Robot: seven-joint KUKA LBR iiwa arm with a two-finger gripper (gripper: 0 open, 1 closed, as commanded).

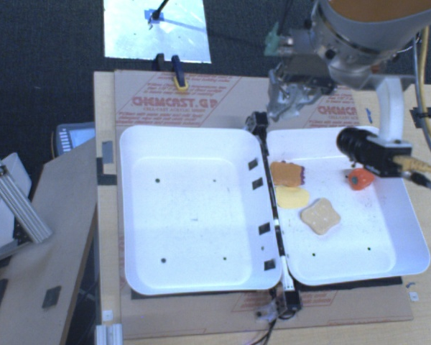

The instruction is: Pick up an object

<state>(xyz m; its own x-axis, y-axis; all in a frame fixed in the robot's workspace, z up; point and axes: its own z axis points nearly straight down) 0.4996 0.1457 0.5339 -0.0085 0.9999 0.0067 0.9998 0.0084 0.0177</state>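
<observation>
The right bin [388,257] holds several small things. An orange-brown block [287,173] with a purple edge lies near the bin's left wall. Just below it is a flat yellow piece [293,198], and a beige toast-shaped piece [320,216] lies lower still. A red-orange object [359,180] sits toward the right, partly hidden by a black cylinder. My gripper [291,100] hangs above the bin's far rim, up and away from all of them, with nothing seen in it.
The left bin [194,214] sits beside the right one, joined by black clips [262,185] along the shared wall. A black cylinder on a white bracket [366,148] overhangs the right bin. A yellow-black clamp [178,74] stands at the back of the cardboard.
</observation>
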